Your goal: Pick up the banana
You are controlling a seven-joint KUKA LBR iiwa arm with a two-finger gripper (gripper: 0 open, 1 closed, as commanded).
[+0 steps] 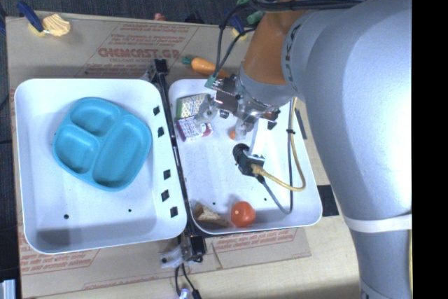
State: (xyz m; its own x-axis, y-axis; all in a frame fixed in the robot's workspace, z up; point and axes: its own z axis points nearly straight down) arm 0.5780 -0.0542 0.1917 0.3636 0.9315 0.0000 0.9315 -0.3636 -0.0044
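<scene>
My gripper [234, 124] hangs low over the back half of the right bin [308, 210], under the orange band of the wrist [269, 45]. A small orange-red spot [233, 133] shows just beneath it; I cannot tell what it is. A small yellow object [57, 26] lies on the cardboard beyond the left bin's far corner, next to a blue piece [29, 13]; whether it is the banana I cannot tell. The arm's bulk hides the right side of the right bin.
A blue divided plate [103, 142] lies in the left bin [42, 220]. In the right bin are a printed packet [190, 117] at the back left, a red tomato [242, 213] and a brown piece [208, 216] at the front. An orange carrot [203, 66] lies behind the bin. A yellow cable [283, 183] loops below the gripper.
</scene>
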